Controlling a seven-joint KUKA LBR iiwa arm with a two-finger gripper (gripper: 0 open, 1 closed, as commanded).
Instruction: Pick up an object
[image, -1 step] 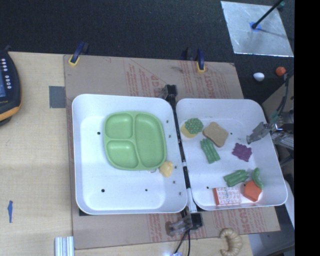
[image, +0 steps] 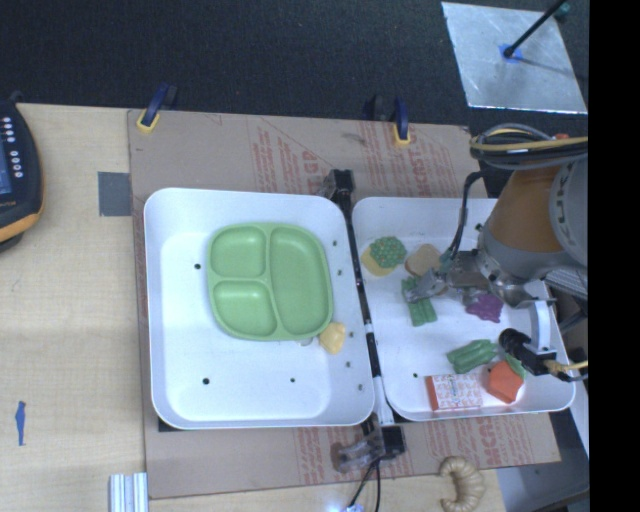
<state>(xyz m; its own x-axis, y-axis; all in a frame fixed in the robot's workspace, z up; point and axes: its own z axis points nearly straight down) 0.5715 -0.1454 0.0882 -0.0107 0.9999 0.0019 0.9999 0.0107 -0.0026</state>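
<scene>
**Q:** Where is your claw?

**A:** My claw (image: 437, 283) is low in the right bin (image: 405, 360), in that bin's upper middle, right of the frame's centre. My arm (image: 530, 225) reaches in from the right edge.

**Q:** Spread or pressed together?

**A:** I cannot tell. From this angle the claw is one dark clump.

**Q:** Is it pinching anything?

**A:** I see nothing held. A green block (image: 421, 310) lies just below and left of the claw. Its upper end is right at the tip, but I cannot tell whether they touch. A tan piece (image: 422, 258) sits just above the claw.

**Q:** What else is in that bin?

**A:** A green and yellow ball (image: 384, 254) is at the upper left, beside the tan piece. A purple lump (image: 485, 306) sits right of the claw, near my wrist. Lower down there is a green piece (image: 470, 354). Along the bottom wall are a red-and-white box (image: 453, 392) and a red block (image: 505, 383), side by side.

**Q:** And the left bin?

**A:** The left bin (image: 250, 385) has a green plate (image: 270, 282) in its upper half. A yellow bit (image: 331, 338) touches the plate's lower right corner. Both bins sit on the worktop (image: 70, 330).
</scene>
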